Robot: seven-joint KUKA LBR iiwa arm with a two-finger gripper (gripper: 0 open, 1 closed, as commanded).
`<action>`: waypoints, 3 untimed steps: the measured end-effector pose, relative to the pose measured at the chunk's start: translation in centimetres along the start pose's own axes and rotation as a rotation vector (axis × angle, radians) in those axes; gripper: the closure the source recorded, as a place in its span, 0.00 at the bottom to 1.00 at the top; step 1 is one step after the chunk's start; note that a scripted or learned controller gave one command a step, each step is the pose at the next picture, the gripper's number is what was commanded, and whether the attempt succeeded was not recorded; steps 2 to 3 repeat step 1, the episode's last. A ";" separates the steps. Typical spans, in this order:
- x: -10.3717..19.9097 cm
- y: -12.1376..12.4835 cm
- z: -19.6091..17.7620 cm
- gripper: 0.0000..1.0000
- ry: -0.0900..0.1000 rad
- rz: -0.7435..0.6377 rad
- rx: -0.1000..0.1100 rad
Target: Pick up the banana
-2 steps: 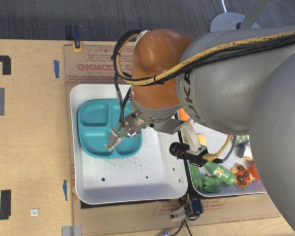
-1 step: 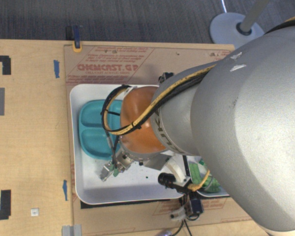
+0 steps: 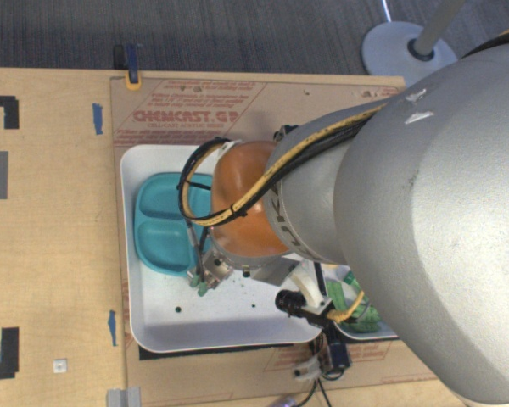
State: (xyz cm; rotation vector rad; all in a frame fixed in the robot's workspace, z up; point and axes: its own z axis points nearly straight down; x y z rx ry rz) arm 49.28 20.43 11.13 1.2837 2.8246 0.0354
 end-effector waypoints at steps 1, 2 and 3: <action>1.9 0.3 -4.1 1.00 0.021 0.123 0.031; 1.9 0.3 -4.1 1.00 0.021 0.123 0.031; 1.9 0.3 -4.1 1.00 0.021 0.123 0.031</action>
